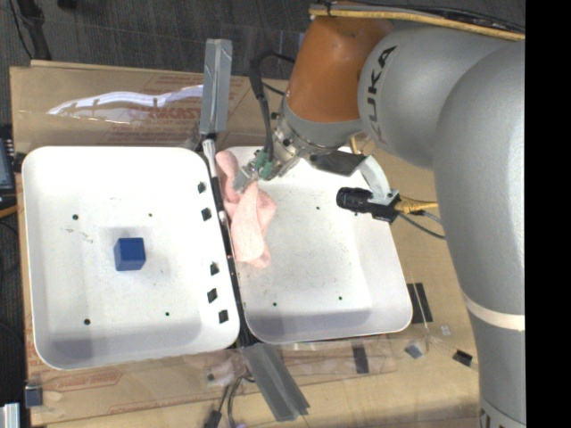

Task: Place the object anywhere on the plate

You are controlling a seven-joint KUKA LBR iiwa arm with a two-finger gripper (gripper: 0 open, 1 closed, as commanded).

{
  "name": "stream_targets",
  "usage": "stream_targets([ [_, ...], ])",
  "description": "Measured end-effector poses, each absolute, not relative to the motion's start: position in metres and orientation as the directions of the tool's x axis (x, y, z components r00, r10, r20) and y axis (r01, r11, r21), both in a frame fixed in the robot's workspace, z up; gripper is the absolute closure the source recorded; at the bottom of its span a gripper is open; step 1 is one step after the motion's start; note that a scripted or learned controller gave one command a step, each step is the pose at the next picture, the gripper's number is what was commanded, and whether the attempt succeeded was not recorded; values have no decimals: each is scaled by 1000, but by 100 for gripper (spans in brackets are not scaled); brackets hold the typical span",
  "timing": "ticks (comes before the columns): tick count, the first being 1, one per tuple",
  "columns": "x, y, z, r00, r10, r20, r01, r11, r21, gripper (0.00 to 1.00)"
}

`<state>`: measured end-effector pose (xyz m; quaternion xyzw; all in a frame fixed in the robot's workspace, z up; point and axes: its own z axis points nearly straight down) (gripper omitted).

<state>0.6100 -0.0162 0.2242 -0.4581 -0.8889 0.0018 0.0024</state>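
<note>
Crumpled pink cloth [247, 212] draped along right bin's [357, 301] left wall.

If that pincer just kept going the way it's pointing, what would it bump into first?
Probably the pink cloth lying along the left edge of the right bin: the pincer points down at the cloth's top end, though their depth apart is unclear.

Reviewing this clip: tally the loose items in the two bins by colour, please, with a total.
Blue: 1, the cube in the left bin
Pink: 1, the cloth in the right bin, along its left wall
Total: 2
</note>
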Motion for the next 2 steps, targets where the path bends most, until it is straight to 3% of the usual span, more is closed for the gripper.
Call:
stream_targets([
  [1,611,29,225,-854,520,4,520,854,-4,100],
  [2,596,78,235,-990,141,3,141,990,-2,100],
])
